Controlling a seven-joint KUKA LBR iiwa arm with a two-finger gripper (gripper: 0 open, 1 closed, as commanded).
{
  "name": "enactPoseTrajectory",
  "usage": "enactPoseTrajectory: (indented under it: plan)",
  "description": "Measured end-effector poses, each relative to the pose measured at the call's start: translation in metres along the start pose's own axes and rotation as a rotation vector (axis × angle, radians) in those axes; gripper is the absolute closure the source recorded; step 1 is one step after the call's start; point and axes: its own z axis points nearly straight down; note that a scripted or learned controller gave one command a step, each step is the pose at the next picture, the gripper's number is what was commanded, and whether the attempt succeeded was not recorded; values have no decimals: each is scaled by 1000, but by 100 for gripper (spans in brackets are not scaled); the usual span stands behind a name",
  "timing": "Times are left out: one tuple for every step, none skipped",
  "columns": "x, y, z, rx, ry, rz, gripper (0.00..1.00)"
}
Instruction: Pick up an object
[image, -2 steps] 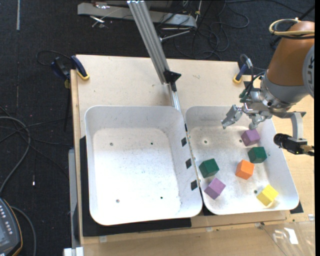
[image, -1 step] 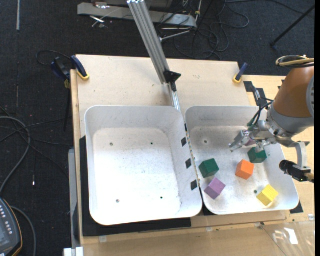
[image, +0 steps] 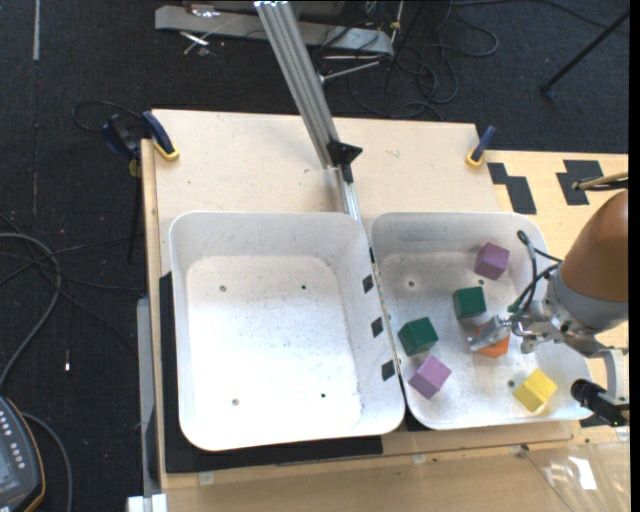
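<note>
Nearest the camera, a small yellow block (image: 535, 390) lies by the right bin's (image: 450, 228) front right corner, with a purple cube (image: 430, 376) toward its front left. Deeper in, the gripper (image: 505, 333) hangs over a small orange block (image: 491, 345) beside a dark green cube (image: 469, 302); whether its fingers are open or closed cannot be told. Crowding could spoil the grasp, since a finger landing on the green cube would likely knock the orange block aside.

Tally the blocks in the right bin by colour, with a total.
Purple blocks: 2
Green blocks: 2
Yellow block: 1
Orange block: 1, beside the gripper
Total: 6
</note>
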Motion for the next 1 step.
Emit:
enactPoseTrajectory:
  plan:
    - [1,1,-8,-2,-4,-4,100]
